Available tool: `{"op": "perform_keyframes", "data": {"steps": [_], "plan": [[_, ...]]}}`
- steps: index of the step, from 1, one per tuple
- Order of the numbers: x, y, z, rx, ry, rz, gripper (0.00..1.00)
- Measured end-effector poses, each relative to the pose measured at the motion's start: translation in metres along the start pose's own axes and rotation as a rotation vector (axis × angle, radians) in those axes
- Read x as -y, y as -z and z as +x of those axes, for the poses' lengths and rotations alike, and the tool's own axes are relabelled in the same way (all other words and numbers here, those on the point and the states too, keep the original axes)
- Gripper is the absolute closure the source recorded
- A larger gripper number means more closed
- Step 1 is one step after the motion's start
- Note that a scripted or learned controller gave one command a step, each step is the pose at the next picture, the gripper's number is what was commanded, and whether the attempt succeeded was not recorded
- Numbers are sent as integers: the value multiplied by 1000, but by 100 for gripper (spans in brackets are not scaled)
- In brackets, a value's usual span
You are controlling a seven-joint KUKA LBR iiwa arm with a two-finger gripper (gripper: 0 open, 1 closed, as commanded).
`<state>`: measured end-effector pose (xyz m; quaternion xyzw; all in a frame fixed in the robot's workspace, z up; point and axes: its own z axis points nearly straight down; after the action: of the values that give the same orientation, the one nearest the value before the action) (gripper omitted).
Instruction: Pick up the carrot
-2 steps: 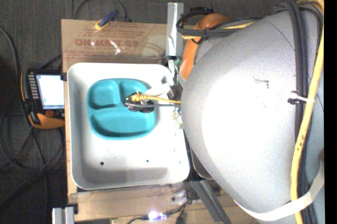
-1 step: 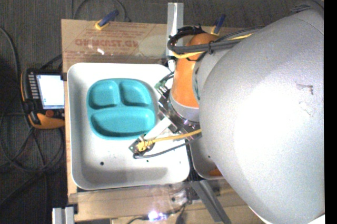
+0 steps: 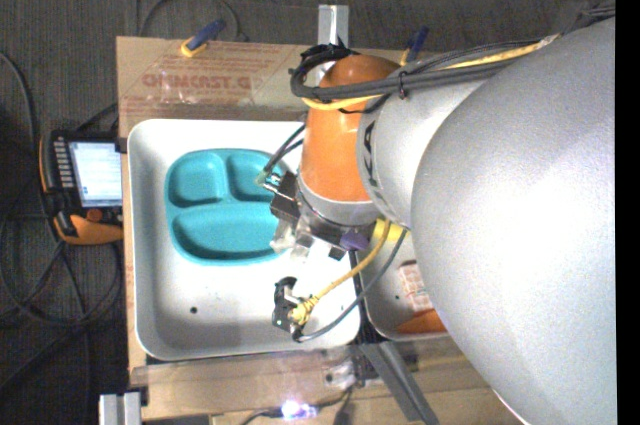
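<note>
Likely to miss the target from here. Hangs as a grey two-finger tool [image 3: 300, 238] over the left shallow white plastic bin [image 3: 150, 213], just at the 3 o'clock edge of the teal divided plastic plate [image 3: 215, 203], while what seems to be the carrot lies elsewhere. Cannot tell whether spread or pressed together: too dark and too tangled with cables there. Nothing seen held.

Possible failures, as a judgement only:
- Descending here and closing on air, or on the plate rim, because of the wrong bin.
- Catching the loose yellow cable [image 3: 340, 283] at 5 o'clock of the tool on a bin wall during a move across.
- Knocking the shared bin walls when crossing toward 4 o'clock.
- Gripping blind, since much of the right shallow white bin [image 3: 385, 323] stays under the bulky grey arm [image 3: 500, 213].

About the task's thing: probably the small orange piece [image 3: 425, 321] at 4 o'clock of the tool, inside the right bin, well apart from the tool. Mostly hidden by the arm, so no clear shape, length or lie. Smooth and dull orange, resting flat near a printed label.
</note>
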<state>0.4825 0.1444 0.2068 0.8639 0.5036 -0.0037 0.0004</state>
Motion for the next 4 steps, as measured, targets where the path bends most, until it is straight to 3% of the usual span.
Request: {"op": "perform_keyframes", "data": {"steps": [1, 2, 3, 4], "plan": [[5, -5, 8, 1, -383, 0, 100], [23, -9, 40, -1, -752, 1, 100], [41, -6, 72, -1, -850, 0, 100], [43, 2, 76, 0, -834, 0, 100]]}}
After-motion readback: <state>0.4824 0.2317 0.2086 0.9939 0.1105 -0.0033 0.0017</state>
